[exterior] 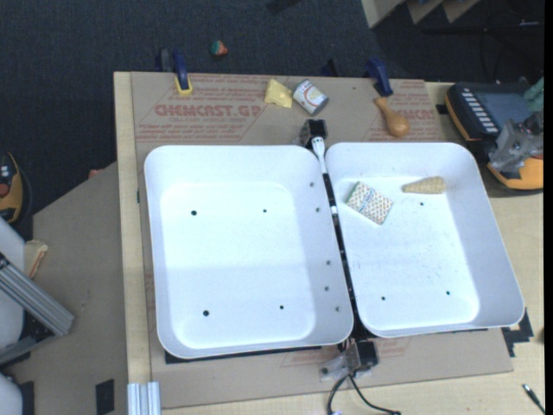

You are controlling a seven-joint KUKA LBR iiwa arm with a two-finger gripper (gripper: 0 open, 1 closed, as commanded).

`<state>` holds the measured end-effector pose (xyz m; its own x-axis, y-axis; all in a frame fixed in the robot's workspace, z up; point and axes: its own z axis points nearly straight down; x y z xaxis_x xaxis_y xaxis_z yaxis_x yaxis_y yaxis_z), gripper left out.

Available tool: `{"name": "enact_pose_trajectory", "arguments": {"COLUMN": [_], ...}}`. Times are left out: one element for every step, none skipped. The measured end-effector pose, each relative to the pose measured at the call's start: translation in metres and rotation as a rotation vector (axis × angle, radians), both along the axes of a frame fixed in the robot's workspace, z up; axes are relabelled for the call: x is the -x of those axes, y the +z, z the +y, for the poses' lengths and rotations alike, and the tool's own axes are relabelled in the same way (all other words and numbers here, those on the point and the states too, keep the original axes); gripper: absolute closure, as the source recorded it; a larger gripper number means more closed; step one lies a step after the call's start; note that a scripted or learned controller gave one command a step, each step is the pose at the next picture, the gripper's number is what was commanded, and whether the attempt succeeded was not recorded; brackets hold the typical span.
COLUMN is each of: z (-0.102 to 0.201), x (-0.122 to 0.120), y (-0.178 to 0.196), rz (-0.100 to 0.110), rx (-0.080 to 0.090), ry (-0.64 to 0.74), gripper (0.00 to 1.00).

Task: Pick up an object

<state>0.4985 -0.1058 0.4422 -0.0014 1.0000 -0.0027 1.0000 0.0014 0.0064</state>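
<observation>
Packet [370, 203] and cone [424, 185] in right bin [484, 232].

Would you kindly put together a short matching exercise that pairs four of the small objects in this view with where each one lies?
Things:
1. patterned packet
2. tan cone
3. yellow wedge
4. wooden-handled tool

Places:
A. on the board behind the left bin
B. in the right bin, near its back wall
C. on the board behind the right bin
D. in the right bin, close to the divider between the bins

Pairs: 1-D, 2-B, 3-A, 4-C
</observation>
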Motion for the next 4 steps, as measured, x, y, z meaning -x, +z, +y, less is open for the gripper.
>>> {"name": "enact_pose_trajectory", "arguments": {"z": [-0.108,-0.06,0.1,0.134], "x": [0.012,0.019,0.007,0.02], "y": [0.039,0.097,0.093,0.017], "rz": [-0.002,-0.005,0.007,0.015], "rx": [0.005,0.001,-0.006,-0.003], "ry": [-0.012,0.003,0.017,0.003], "gripper": [1.0,1.0,1.0,1.0]}}
